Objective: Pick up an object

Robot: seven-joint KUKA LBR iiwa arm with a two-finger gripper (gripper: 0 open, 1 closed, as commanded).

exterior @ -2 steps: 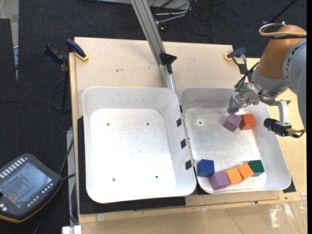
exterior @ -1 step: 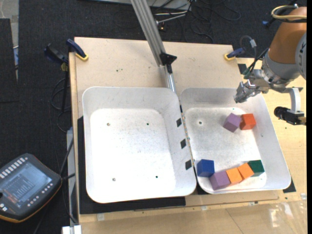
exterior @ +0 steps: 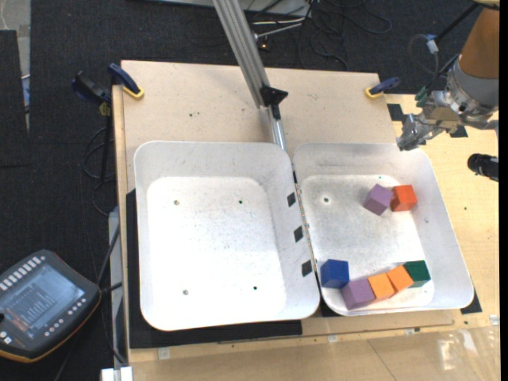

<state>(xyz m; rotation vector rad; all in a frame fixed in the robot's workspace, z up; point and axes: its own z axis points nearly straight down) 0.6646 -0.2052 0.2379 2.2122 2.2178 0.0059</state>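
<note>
The pincer [exterior: 409, 136] hangs over the bare desk [exterior: 206, 101] just past the far right corner of the right bin [exterior: 444, 236], outside its rim; whether its fingers are spread or pressed together cannot be told from this angle, and nothing shows between them. The right bin holds six small blocks with flat faces and sharp corners. A purple cube [exterior: 378, 199] and an orange cube [exterior: 403, 198] sit touching each other in the far half, with open floor all round except toward the right wall. Along the near rim a blue cube [exterior: 334, 273] stands near the left wall, and a second purple cube [exterior: 357, 292], a second orange cube [exterior: 382, 284] and a green cube [exterior: 416, 273] lie in a slanting row, side against side, crowded toward the near right corner. The middle of this bin is open. The left bin [exterior: 159, 213] is smooth white plastic, speckled with dark flecks, with rounded corners. The desk is pale, matte board.
</note>
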